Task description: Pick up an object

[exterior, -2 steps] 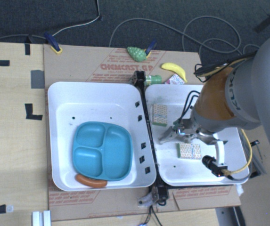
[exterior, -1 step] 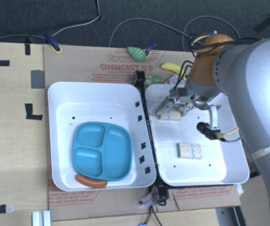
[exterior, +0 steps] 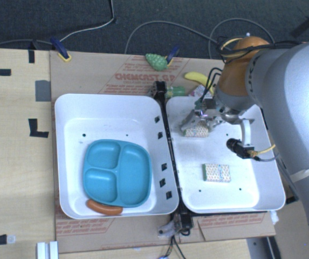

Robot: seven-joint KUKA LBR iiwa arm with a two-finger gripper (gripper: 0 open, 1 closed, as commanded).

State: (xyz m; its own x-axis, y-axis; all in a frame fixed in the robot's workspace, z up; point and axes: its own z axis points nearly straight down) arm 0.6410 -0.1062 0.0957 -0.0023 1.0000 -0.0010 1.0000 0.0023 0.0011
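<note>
The arm [exterior: 283, 90] reaches over the right bin [exterior: 251, 198], its gripper [exterior: 200, 120] low near the bin's far-left corner. Directly under it, apparently touching, lies a small patterned block [exterior: 197, 131], long axis roughly along the far edge. A second patterned block [exterior: 217, 172] sits well apart, toward the bin's near edge. The wrist hides the fingers, so I cannot tell their spread or whether they grip anything.

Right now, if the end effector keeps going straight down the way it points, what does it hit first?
Most likely the small patterned rectangular block lying just under the end effector in the right white bin. Depth is hard to judge from this slanted view, so it may already be touching it.
</note>
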